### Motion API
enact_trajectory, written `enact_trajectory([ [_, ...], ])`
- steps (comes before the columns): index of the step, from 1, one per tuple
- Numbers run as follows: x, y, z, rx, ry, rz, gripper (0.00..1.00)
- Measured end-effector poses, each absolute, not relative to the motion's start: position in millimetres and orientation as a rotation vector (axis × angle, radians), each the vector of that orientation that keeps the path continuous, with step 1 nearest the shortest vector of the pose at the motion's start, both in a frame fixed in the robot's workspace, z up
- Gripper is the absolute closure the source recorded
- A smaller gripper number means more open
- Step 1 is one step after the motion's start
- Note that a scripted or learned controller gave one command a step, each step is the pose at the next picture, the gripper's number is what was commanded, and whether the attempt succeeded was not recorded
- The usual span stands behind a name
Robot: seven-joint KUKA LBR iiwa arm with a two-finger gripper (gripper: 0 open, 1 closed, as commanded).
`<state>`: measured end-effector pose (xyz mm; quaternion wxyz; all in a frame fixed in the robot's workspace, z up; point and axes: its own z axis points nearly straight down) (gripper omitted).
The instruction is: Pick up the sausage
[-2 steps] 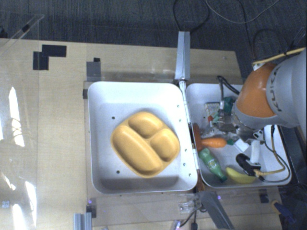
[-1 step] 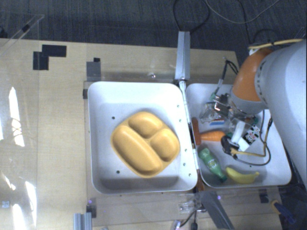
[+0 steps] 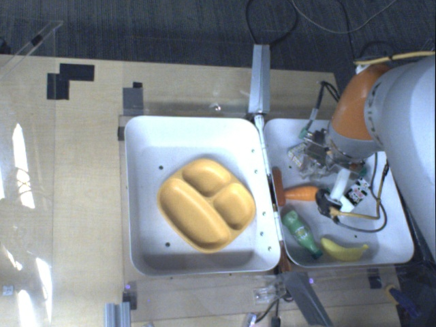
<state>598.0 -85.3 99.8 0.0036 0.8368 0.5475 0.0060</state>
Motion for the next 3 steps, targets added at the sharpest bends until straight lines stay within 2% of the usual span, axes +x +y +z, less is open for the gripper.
enact_trajectory([
  [1,583.2,-46,186,2.862,1.291,0.006,1.00],
  [2,616.6,-87,234,2.860,1.293,0.006,1.00],
  [3,596.9,-61,250,2.797,1.427,0.003,1.00],
])
